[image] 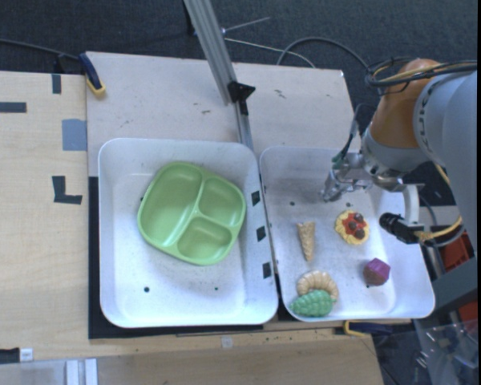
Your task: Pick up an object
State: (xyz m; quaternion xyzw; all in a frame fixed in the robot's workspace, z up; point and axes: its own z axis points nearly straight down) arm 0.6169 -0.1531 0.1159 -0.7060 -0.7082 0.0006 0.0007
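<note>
End effector (337, 189), finger state indiscernible, hangs low over the right bin (282, 215); candidate toys lie apart for single picks: cone (306, 239), tart (353, 227), purple fruit (376, 272).

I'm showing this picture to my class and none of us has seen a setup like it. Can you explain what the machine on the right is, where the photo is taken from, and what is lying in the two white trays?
The photo comes from one fixed camera above a bench, looking down at a slant. The grey machine with the orange band is a robot arm reaching in from the right. At its end is a gripper, hanging over the upper part of the right bin. Nothing shows between its fingers.

The left bin holds a green divided plate. The right bin holds small toy foods: a tart with red fruit, an ice-cream cone, a purple piece, a tan croissant-like piece and a green bumpy piece touching it.

The arm's job is to pick one object up.
</note>
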